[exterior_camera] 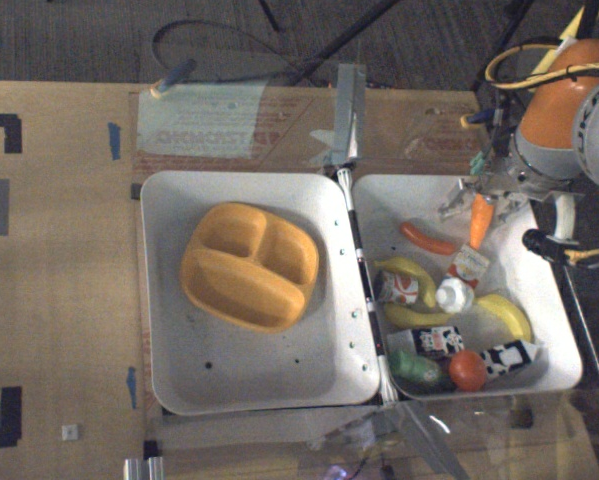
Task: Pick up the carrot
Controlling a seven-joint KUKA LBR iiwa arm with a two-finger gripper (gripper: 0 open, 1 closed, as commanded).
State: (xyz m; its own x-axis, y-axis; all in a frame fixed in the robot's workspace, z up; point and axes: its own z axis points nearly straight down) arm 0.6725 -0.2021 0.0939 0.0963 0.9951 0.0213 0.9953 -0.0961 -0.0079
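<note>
Carrot (480, 221) is in my pincer (482, 200), and that is the headline here: it hangs upright between my fingers, thick end up, tip pointing down over the back of the right bin (564, 318). My grip is clenched on its upper end, the way I read it. It looks lifted off the bin floor, though from this slanted angle I can't swear the tip is free of the small carton (468, 264) just below it.

So I judge the pick to be mostly done: carrot seized and raised. What is left is carrying it clear of the clutter and keeping it from slipping, since I hold it by one end only.

Below me the bin is crowded: a chili pepper (428, 239) just beside the carrot, two bananas (507, 314), a white bottle (455, 295), a can (400, 288), a tomato (468, 370), something green (415, 368), and two cow-patterned cartons (438, 341). The left bin (179, 368) holds a yellow divided plate (249, 265).

Writing now: the cartons and can carry labels, but they are too small to read. A taped sheet (201, 123) behind the left bin shows faint reddish lettering I can't make out.
</note>
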